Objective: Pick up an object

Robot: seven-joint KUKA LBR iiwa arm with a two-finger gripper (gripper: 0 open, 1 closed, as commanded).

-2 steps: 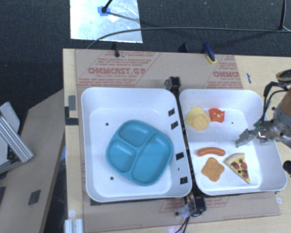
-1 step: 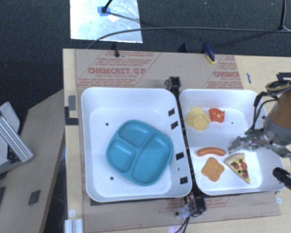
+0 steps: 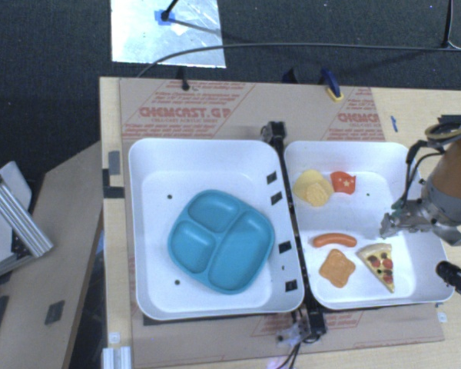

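A dark carpeted floor is surrounding the bench (image 3: 215,106), which is wearing a brown printed cardboard sheet, with a silvery square panel (image 3: 167,21) lying on the floor beyond it. Two shallow white bins are sitting side by side on the cardboard. The left bin (image 3: 157,167) is holding a blue divided plate (image 3: 220,241), turned a little askew.

The right bin (image 3: 376,160) is carrying the toy foods: a pale yellow lumpy piece (image 3: 313,187) and a small red piece (image 3: 343,181) towards the back, and a sausage (image 3: 334,241), a toast-coloured piece (image 3: 336,267) and a pizza slice (image 3: 379,264) towards the front. The arm (image 3: 455,179) is reaching in from the right, and its gripper (image 3: 390,224) is hanging low over the bin's right side, just above and beside the pizza slice; whether it is spread or pressed together I cannot tell, and nothing is showing between its tips.

The pizza slice looks the nearest candidate. Its long axis is running diagonally, wide crust end pointing up-left towards the sausage, tip pointing down-right towards the bin's front corner. A good grasp would probably mean closing across the slice's narrower width, dropping straight down and centring well, keeping clear of the bin wall and the sausage nearby.
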